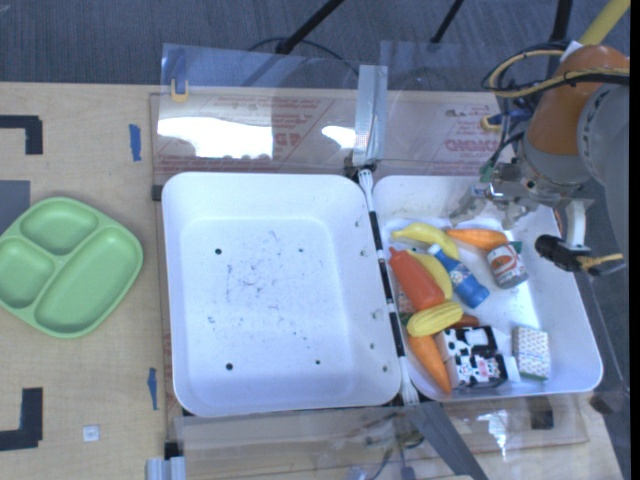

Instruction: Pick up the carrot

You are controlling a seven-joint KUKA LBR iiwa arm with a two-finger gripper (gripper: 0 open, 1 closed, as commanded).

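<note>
gripper (497, 200) is hovering over right bin's (572, 313) far end – finger state unclear – just beside carrot (478, 237)

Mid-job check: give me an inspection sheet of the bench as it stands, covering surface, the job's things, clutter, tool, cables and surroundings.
Surface: wooden bench bearing two white bins; left bin has faint marks on its floor, right bin holds all the items.
Job's things: carrot lies at the right bin's left wall near the front; a second orange piece lies at the back, and I cannot tell whether it is also a carrot.
Clutter: banana, red bottle, small can, black-and-white box.
Tool: tool over the right bin's back edge; finger state unclear.
Cables: yellow and black loops at the arm.
Surroundings: green divided plate at left; clear panels behind the bins.
</note>
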